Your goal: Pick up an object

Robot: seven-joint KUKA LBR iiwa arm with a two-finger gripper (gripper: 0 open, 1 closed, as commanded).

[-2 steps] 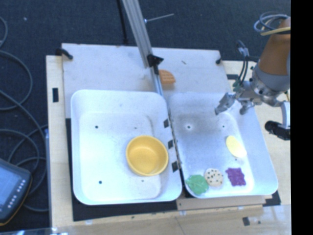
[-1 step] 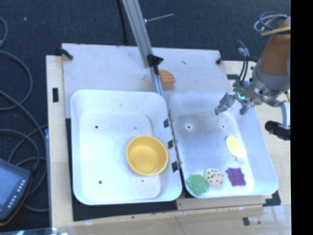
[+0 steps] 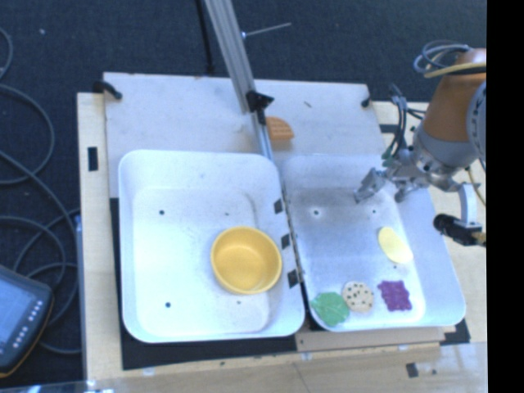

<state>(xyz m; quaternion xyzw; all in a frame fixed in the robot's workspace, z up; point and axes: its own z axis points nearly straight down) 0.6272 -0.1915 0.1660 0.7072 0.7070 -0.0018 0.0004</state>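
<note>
Black cables (image 3: 33, 219) loop over the dark floor at the far left, and the corner of a tablet (image 3: 20, 318) with a dark screen pokes in at about eight o'clock. Next comes the pale table (image 3: 94, 178), which carries two shallow white bins side by side. Inside the left bin (image 3: 164, 211) sits a yellow bowl (image 3: 246, 259), upright, toward that bin's four o'clock corner and close to the wall shared with its neighbour. A metal pole (image 3: 233, 56) slants down from twelve o'clock and ends at the seam between the bins, with a small orange thing (image 3: 279, 129) lying on the white board just beside its foot. The right bin (image 3: 327, 211) holds four small things, all low in it: a green piece (image 3: 330, 308) at its six o'clock corner, touching a round speckled cookie (image 3: 357, 296), then a purple piece (image 3: 395, 295) just beside that, and a pale yellow oval (image 3: 395, 244) a little higher, toward three o'clock. The claw (image 3: 385, 182) hangs over the upper right part of this bin, at about one o'clock of it, apart from all four things; its fingers look spread with nothing between them. Grey arm (image 3: 450, 121) with its orange band comes in from the right edge.
</note>
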